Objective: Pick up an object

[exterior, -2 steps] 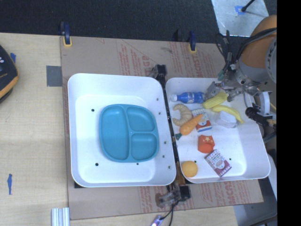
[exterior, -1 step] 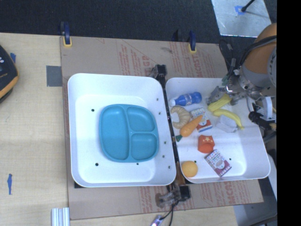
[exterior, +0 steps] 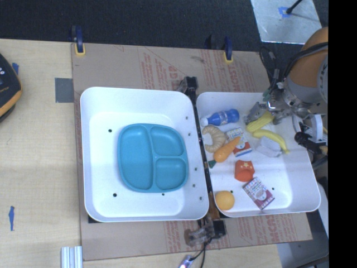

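Camera view: the left bin (exterior: 92, 149) holds a blue divided plate (exterior: 152, 157) at its centre. The right bin (exterior: 301, 197) holds a blue bottle (exterior: 221, 117) at 10 o'clock, a carrot (exterior: 226, 149), a red block (exterior: 244, 170), an orange ball (exterior: 224, 200) at 7 o'clock, and a banana (exterior: 268, 129) at 1 o'clock. The gripper (exterior: 274, 106) hangs just above the banana; whether its jaws are parted cannot be told.

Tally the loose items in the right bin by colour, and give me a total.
Yellow: 2, a banana and a lemon
Orange: 1, a carrot
Red: 2, a pepper and a small packet
Blue: 1, a bottle
Tan: 1, a pastry
Clear or white: 1, a cup
Total: 8
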Robot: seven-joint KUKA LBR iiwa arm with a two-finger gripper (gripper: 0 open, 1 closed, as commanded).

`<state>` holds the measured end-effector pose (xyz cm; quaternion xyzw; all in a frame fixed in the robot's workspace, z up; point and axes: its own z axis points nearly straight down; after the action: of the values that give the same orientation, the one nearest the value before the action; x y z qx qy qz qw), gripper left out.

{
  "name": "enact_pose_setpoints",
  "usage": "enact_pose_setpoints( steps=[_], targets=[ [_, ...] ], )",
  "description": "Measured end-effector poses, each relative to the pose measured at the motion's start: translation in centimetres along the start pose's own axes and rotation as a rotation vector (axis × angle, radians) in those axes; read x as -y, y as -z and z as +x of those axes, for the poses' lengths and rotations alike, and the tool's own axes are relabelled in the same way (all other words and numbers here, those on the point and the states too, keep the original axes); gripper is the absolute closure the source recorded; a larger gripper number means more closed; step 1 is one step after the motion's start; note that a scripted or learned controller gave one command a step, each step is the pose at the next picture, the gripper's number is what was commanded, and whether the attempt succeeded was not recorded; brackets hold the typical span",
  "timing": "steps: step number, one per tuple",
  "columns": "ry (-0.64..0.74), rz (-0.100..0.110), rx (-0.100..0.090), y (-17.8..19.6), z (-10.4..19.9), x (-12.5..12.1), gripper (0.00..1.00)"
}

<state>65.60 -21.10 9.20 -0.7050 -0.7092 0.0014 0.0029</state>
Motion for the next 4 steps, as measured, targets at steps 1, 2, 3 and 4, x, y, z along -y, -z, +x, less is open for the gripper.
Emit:
enact_pose_setpoints(
  steps=[1, 2, 3, 4],
  targets=[
    [0.001, -0.002, 0.001, 2.4, 7.8, -0.1, 0.00],
    [-0.002, -0.012, 0.003, 0.4, 3.4, 5.0, 0.00],
    [-0.002, -0.006, 0.003, 3.5, -0.1, -0.1, 0.00],
    [-0.001, -0.003, 0.002, 7.9, 5.4, 7.3, 0.00]
  ],
)
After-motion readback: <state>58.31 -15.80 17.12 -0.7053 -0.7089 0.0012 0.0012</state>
